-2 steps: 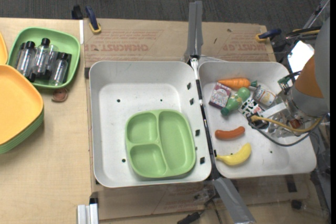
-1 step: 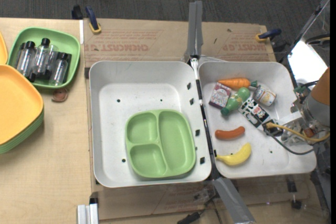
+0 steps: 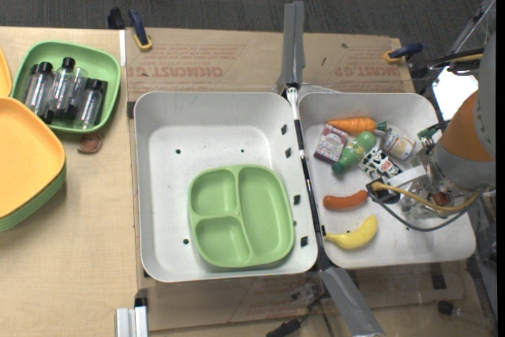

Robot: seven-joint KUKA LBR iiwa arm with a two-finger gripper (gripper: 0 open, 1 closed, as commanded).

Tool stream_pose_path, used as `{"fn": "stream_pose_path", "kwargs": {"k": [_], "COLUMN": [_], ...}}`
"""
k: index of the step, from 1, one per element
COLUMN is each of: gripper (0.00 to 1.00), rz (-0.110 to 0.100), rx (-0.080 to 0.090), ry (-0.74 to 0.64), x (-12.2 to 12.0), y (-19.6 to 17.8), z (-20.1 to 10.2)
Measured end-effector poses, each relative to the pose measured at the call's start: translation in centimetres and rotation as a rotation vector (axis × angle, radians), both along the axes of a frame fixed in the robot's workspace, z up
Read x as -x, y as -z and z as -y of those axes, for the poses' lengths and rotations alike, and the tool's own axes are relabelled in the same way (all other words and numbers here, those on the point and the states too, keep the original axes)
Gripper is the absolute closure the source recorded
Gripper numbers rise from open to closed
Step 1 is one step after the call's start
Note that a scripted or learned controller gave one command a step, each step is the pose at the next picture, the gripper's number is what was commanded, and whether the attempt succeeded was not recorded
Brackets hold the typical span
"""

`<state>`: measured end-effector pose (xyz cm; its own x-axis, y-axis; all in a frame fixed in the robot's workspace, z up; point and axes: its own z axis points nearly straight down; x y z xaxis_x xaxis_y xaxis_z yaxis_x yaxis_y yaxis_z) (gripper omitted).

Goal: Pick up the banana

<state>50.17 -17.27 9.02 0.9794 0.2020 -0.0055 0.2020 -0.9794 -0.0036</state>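
banana (image 3: 353,234) loose on right bin (image 3: 458,245) floor, claw (image 3: 410,197) grip state unclear

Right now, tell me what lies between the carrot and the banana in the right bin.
In the camera view, the orange sausage lies between the carrot and the banana; the pink packet and a green toy sit nearer the carrot.

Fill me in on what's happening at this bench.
A grey arm with an orange band reaches into the right bin from the right, its tool low among the toy food there. The banana lies on the bin floor near the front, apart from the tool and not yet picked up. Beside it are a hot dog sausage, a carrot and some small packages. The left bin holds a green divided tray.
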Motion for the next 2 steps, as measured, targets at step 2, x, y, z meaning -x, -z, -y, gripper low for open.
{"fn": "stream_pose_path", "kwargs": {"k": [2], "gripper": [1.0], "rz": [0.0], "rx": [0.0], "ry": [0.005], "x": [0.7], "y": [0.0], "z": [2.4]}}
